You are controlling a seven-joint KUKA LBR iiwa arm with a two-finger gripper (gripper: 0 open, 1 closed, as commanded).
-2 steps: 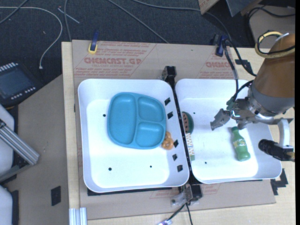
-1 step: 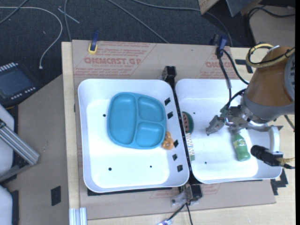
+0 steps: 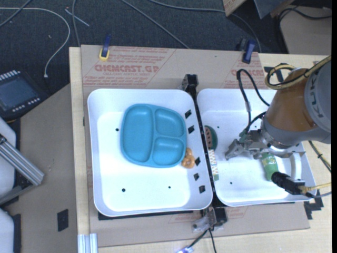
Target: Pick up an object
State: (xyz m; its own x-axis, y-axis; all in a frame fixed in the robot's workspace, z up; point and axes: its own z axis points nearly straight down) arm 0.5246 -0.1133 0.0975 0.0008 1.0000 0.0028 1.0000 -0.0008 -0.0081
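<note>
Green bottle (image 3: pixel 270 166) lying in right bin (image 3: pixel 247 194), just beside and partly under the arm. Nothing lifted yet. Gripper (image 3: pixel 237 149) down low left of it, jaws spread, pinching nothing. Grasp and lift remaining.

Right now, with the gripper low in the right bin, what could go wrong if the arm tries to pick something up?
1. The gripper sits over bare bin floor; closing here may catch nothing, since the green object lies behind it, partly under the arm.
2. The small items lie tight against the divider of the right bin, so reaching for them may bump that wall.
3. The black cable hangs near the wrist and might snag.
</note>
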